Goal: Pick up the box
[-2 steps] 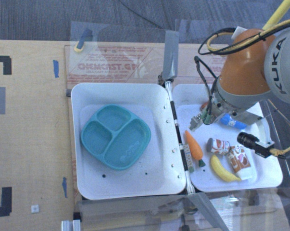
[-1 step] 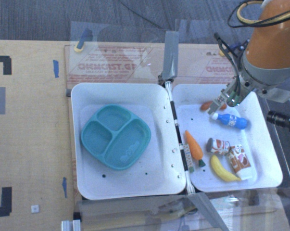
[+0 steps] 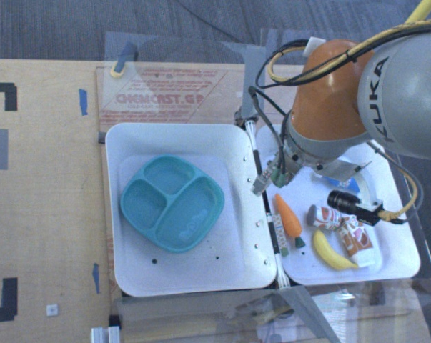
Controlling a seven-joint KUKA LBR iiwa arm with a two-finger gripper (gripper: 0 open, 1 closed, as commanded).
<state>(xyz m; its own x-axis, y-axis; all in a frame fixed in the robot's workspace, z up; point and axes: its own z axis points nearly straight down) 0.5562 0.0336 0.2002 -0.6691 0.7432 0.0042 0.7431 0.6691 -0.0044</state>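
Observation:
The box (image 3: 349, 236) is a small white carton with orange-brown print. It lies flat in the right bin (image 3: 401, 263), between a banana (image 3: 332, 252) and the bin's right wall. My gripper (image 3: 269, 179) hangs low over the right bin's left edge, near the divider between the bins. It is well to the left of the box, with a carrot (image 3: 289, 216) between them. Nothing shows in its grasp. The arm's orange band and grey body cover the bin's upper part.
A teal divided plate (image 3: 172, 202) lies in the left bin (image 3: 129, 141). A dark slim object (image 3: 278, 233) lies along the divider beside the carrot. Something blue (image 3: 352, 185) peeks out from under the arm, above the box.

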